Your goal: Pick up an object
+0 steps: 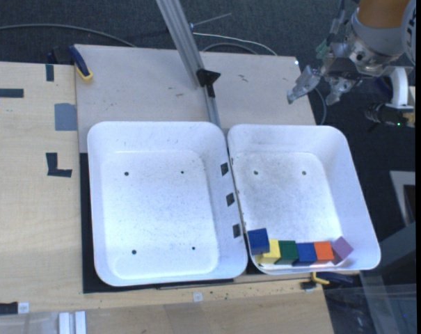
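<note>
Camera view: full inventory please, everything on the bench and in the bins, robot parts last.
Bins: 2, white, side by side on the bench; left bin, right bin.
Blocks: 6 in a row along the right bin's near wall: dark blue block, yellow block, green block, blue block, orange block, purple block.
Metal rail: 1, silver, slanting from the top edge down to the gap between the bins.
Clamp: 1, blue and yellow, bench's far left corner.
Tape marks: several, dark, on the wooden surface at left.
Arm: 1, grey with orange band, upper right.
Gripper: 1, beyond the right bin's far rim, above the bench.
</note>
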